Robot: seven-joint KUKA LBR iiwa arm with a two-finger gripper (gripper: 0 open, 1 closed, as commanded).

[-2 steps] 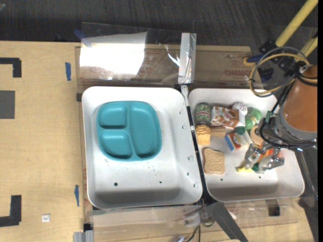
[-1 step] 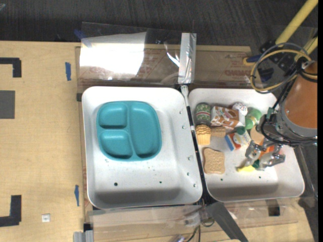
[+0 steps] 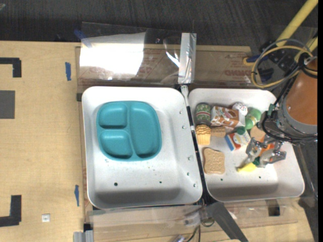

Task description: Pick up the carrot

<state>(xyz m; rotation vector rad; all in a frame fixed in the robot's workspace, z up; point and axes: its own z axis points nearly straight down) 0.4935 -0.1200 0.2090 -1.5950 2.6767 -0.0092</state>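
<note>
The carrot [image 3: 268, 146] appears as a small orange piece with a green end [image 3: 263, 160], lying in the right white bin [image 3: 290, 185] near its right side. My gripper [image 3: 262, 153] is low in that bin, directly over the carrot, and its metal parts hide much of it. Whether the carrot is held cannot be made out. The grey arm with its orange band [image 3: 303, 102] comes in from the right, above the bin's edge.
The right bin also holds a green can [image 3: 203, 112], a snack box [image 3: 224, 117], a toast slice [image 3: 214, 160], a yellow piece [image 3: 247, 168] and several small toys. A teal divided plate [image 3: 129, 130] lies in the left bin [image 3: 101, 185]. Cables [image 3: 272, 59] hang behind.
</note>
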